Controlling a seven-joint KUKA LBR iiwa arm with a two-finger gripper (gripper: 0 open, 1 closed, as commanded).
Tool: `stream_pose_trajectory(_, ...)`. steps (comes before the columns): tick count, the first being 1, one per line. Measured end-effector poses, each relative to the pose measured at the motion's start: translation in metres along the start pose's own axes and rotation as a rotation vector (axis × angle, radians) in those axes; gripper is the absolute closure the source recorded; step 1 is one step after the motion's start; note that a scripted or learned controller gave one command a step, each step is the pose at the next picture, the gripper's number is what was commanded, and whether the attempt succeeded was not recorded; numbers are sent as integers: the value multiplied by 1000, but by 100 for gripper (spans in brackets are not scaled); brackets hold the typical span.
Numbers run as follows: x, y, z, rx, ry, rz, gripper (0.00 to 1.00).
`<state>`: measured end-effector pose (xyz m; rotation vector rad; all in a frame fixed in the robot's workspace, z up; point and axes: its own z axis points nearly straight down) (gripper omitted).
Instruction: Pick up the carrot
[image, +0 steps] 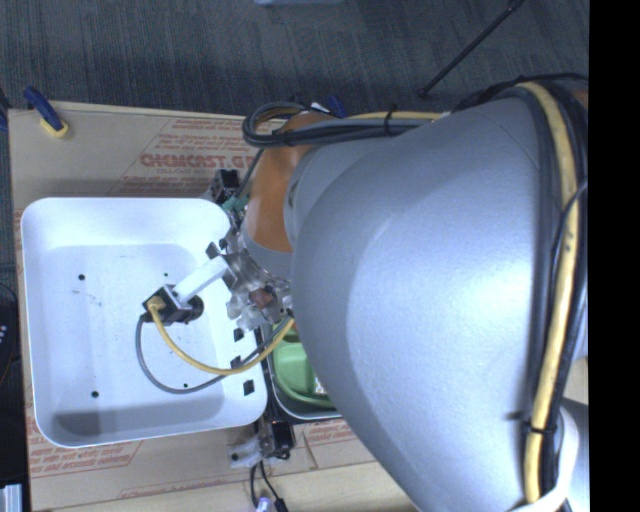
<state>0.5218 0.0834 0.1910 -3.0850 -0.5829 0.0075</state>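
My grey arm with its orange band (268, 195) reaches in from the right and covers most of the right bin. The gripper (252, 298) hangs low over the wall between the two bins, its metal parts crowded together and partly hidden by the wrist. A pale green thing (297, 372) lies in the near left corner of the right bin, just under the arm. Everything else in that bin is hidden by the arm.
The left white bin (60, 300) sits on a cardboard-covered bench (150, 150). A blue clamp (45, 110) lies at the bench's far left corner. A small clip (262, 445) holds the bins at the near edge.
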Motion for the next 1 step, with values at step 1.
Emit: stream_pose_trajectory(1,-16,-85,-57,-1,1,166,100)
